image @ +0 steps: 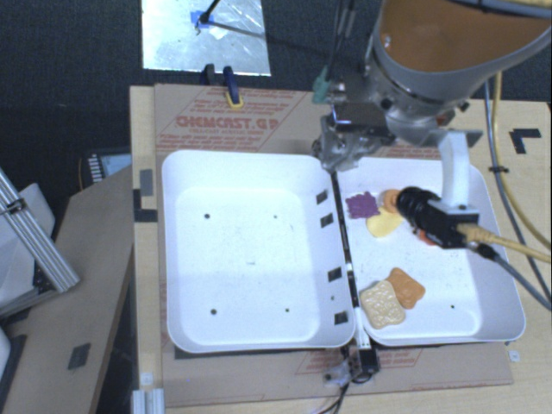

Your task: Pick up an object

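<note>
Objects, 5 apparently: purple piece [362, 204], yellow piece [384, 225], 2 tan pieces [382, 304], lie in the right bin [492, 304]. End effector [338, 155] state: cannot tell.

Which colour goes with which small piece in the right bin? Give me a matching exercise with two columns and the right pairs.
All four pieces lie in the right bin.

Column one:
1. piece nearest the divider, upper part of the bin
2. piece just below and right of it, beside the black fitting
3. piece at the bin's lower left
4. piece touching that one on its upper right

Column two:
a. orange-brown
b. purple
c. cream
d. yellow

Pairs: 1-b, purple piece; 2-d, yellow piece; 3-c, cream piece; 4-a, orange-brown piece.
</note>
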You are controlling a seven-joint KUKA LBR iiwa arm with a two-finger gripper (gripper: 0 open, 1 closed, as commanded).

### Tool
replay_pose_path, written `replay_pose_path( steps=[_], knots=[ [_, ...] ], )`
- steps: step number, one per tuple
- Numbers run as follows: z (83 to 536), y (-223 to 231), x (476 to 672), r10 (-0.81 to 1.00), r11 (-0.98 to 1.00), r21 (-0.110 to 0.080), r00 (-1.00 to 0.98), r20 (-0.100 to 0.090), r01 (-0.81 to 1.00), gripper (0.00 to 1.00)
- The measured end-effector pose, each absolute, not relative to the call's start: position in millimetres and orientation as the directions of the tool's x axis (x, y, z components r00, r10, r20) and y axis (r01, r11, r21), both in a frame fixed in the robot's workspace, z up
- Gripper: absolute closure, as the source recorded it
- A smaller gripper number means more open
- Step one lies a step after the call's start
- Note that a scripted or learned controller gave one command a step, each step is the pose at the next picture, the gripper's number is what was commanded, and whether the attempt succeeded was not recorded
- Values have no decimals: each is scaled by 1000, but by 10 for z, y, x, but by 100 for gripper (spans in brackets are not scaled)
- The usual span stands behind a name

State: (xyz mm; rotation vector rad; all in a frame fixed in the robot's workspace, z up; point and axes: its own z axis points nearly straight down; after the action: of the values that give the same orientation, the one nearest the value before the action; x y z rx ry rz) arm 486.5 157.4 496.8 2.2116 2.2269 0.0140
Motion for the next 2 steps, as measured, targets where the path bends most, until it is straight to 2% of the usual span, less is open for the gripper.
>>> replay_pose_path(
  steps=[1,2],
  knots=[
    [5373,1961,4862,1000,8,6,-8,4,1000,100],
    [5348,2367,4859,1000,8,2,-8,3,1000,100]
  ],
)
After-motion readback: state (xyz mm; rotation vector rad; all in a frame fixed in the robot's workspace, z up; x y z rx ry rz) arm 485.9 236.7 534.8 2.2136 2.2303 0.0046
